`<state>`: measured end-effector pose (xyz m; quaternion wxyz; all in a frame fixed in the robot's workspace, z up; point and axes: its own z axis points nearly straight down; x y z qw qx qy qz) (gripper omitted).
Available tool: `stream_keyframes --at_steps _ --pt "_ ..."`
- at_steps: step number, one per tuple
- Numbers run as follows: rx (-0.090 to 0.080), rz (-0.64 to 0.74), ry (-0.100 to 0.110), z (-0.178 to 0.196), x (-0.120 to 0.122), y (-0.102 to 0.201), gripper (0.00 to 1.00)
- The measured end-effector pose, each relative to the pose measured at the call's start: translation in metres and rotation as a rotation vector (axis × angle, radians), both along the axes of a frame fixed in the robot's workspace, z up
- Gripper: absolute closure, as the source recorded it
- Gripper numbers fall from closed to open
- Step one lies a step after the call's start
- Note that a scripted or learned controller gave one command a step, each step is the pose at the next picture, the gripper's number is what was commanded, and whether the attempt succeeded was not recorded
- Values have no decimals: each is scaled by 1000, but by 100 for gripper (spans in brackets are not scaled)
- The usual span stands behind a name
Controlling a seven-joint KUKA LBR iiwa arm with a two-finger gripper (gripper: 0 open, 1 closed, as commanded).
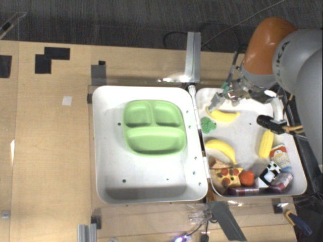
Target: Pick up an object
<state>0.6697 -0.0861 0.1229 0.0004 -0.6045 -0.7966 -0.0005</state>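
The gripper hovered just above the banana; whether it was parted, I couldn't tell. That banana looked light, stiff and slick, best taken mid-curve.

A pale wooden bench top fills the left and lower area; black square and stepped markers sit on it near its far edge; beyond lies dark grey ribbed carpet floor; a thin black cable trails across the carpet at upper right; light is even.
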Motion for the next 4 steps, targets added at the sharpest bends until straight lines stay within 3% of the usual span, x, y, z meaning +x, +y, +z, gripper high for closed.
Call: stream_keyframes --at_steps 1,2,3,4 --pt "0 89 -28 -27 -23 -17 0" --pt "4 90 -29 -18 -21 -15 100" --pt "0 -87 3 -31 0 -10 100" --pt "0 -139 -8 64 -45 32 100"
